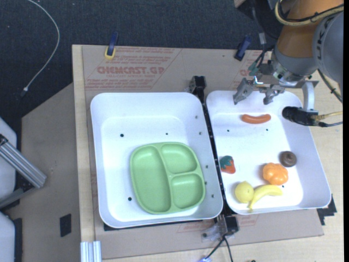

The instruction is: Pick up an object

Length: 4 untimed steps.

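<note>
Two shallow white bins sit side by side on the bench (pixel 82 146), the left bin (pixel 103 113) holding a pale green divided plate (pixel 166 177) with three compartments, and the right bin (pixel 311 162) holding a scatter of small toy foods. From where I stand, the grey arm (pixel 311 15) reaches in from the right, its orange band showing above the wrist, and its end effector (pixel 256 94) hangs over the far end of the right bin with both fingers spread apart and nothing between them.

Just below those fingers, near but not touching, lies a toy sausage (pixel 256 118), orange-red and lying crosswise on the bin floor. It looks like the nearest candidate to pick. I judge it to be light, hollow plastic, smooth and rounded, so it could roll or squirt out of a pinch at its ends; closing across the middle of its length seems the safer hold.

Further toward the near end lie a yellow banana (pixel 265 194) touching a lemon (pixel 244 190), an orange bell pepper (pixel 275 173) just beside them, a small brown doughnut (pixel 288 158) near the pepper, and a strawberry (pixel 227 165) close to the bin's left wall.
</note>
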Available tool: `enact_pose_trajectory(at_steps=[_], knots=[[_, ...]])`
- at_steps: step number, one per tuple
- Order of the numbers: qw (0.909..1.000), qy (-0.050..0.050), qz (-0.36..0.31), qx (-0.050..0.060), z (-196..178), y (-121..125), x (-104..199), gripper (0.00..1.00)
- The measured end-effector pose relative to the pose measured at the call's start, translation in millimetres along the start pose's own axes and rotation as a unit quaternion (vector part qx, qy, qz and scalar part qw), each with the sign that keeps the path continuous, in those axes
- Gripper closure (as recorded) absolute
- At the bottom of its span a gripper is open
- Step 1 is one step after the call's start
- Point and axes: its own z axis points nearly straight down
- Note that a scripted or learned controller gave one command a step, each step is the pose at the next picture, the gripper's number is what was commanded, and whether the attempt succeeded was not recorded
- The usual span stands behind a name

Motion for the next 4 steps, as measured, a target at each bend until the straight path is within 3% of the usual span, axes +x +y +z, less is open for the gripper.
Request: enact_pose_trajectory(at_steps=[2,3,4], knots=[[1.0,-0.003,-0.001,-0.006,100,-3,-3,0.0],[0.9999,-0.003,0.0,-0.01,85,0,-4,1.0],[1.0,-0.001,-0.001,-0.006,40,3,1,1.0]])
